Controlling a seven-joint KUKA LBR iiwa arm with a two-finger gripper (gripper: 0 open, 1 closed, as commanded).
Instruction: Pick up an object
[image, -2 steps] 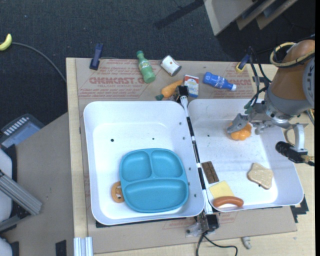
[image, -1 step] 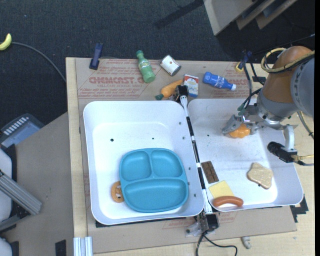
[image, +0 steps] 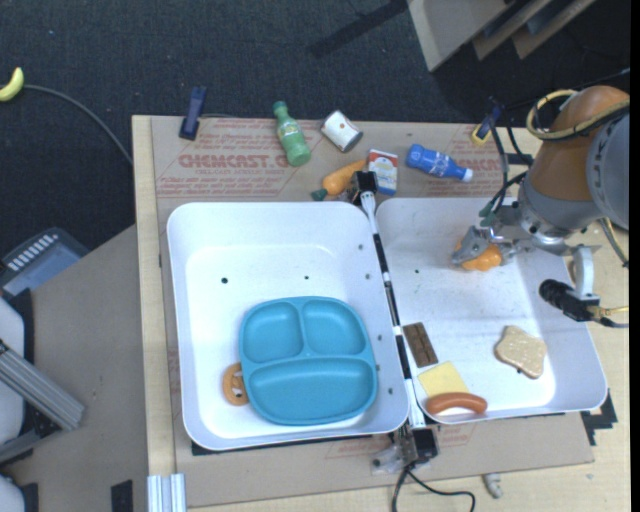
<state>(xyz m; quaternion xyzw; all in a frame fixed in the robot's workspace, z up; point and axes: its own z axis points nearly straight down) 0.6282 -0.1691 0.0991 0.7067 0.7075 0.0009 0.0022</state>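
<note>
Orange object (image: 486, 261) sits in the right bin (image: 560, 395), toward its far side, and my gripper (image: 478, 247) is right on it; small, rounded, smooth-looking, plastic toy food is my guess; it shows just below and between my metal fingertips, so I read my jaws as closed around it, though whether the hold is firm I can't judge from this slant. To do this step well: lift straight up, slow, keep the squeeze steady since a rounded glossy piece could squirt out; stay off the divider between the bins, which lies to the left of the orange object.

Other things placed from the orange object: toward the near right, a tan bread slice (image: 521, 351), flat, irregular edge, matte; toward the near left, a dark brown bar (image: 421, 345), thin and rectangular, by the divider; nearer still, a yellow cheese wedge (image: 441, 380), flat, and touching it a red-and-white curved piece (image: 457, 405) at the bin's near rim. Well to the left, the left bin (image: 200, 250) holds a blue divided tray (image: 306, 358), three compartments, rounded corners, smooth plastic; a small brown pretzel (image: 234, 383) peeks out at its left edge. Beyond the bins on the cardboard: blue bottle (image: 438, 163) lying down, green bottle (image: 292, 135) lying down, a small white can (image: 342, 130), a small milk carton (image: 381, 172); all well apart from my pick.
</note>
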